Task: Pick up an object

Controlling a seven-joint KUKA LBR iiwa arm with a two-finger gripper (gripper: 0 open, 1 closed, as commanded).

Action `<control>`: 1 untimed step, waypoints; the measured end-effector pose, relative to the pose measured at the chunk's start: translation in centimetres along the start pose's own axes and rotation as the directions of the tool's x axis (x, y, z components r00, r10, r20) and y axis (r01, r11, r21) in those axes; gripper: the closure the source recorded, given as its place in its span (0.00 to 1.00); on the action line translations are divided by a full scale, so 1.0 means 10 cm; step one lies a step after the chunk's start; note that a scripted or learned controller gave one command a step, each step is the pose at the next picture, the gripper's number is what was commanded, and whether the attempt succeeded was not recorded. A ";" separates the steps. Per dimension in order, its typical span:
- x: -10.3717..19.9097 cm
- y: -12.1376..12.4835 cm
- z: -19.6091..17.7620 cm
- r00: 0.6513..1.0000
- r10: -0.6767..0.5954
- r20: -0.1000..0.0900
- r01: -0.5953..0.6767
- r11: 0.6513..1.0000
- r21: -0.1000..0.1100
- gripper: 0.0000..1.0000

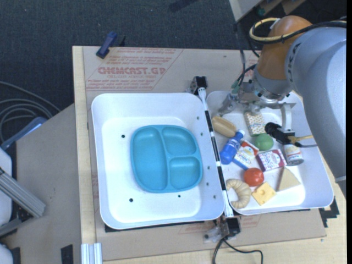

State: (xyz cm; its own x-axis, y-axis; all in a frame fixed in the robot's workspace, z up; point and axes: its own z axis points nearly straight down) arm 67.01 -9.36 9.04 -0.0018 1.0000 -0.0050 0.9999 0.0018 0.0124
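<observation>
Leftmost, the left bin (110, 164) carries a teal divided plate (166, 158) at its centre, long axis running from the bin's far edge to its near edge. The right bin (316, 194) holds the loose objects: a tan bread roll (224, 126) near the far-left corner, lying crosswise; a blue bottle (231, 147) just beside it, cap pointing toward the far-right corner; a pretzel (240, 193) at the near-left corner; a yellow cheese block (263, 193) touching it; a red tomato (253, 176); a pink-and-white packet (270, 160); a green round piece (264, 142); a small can (293, 155) toward the right edge. My gripper (258, 100) hangs over the far edge of this bin; whether my jaws are apart or closed I cannot tell, and I see nothing held in them.
</observation>
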 end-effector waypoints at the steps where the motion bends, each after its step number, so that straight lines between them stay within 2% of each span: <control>1: 0.00 0.00 0.00 1.000 0.000 0.000 0.000 1.000 0.000 0.00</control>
State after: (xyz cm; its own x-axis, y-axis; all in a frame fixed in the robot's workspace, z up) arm 67.01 -9.35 9.04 -0.0019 1.0000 -0.0052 0.9999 0.0020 0.0123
